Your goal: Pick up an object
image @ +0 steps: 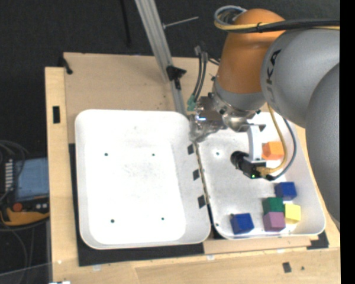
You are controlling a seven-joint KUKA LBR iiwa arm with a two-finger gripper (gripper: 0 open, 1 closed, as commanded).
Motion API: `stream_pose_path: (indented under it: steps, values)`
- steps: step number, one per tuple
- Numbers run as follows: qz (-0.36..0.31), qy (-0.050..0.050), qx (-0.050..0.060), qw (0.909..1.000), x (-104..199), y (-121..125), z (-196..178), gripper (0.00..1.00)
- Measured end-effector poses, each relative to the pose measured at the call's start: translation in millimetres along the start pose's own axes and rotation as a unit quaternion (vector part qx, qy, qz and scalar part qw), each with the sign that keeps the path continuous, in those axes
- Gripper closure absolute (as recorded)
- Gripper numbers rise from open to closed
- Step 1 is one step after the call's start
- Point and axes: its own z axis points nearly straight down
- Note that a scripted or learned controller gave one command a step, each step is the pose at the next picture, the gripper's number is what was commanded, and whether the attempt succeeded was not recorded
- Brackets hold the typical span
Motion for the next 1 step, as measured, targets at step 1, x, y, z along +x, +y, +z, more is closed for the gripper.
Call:
stream_pose_path:
  steps: [1]
  values:
    - [0.000,0.000,-0.001,1.0000,55.2,3.0,9.5,1.00]
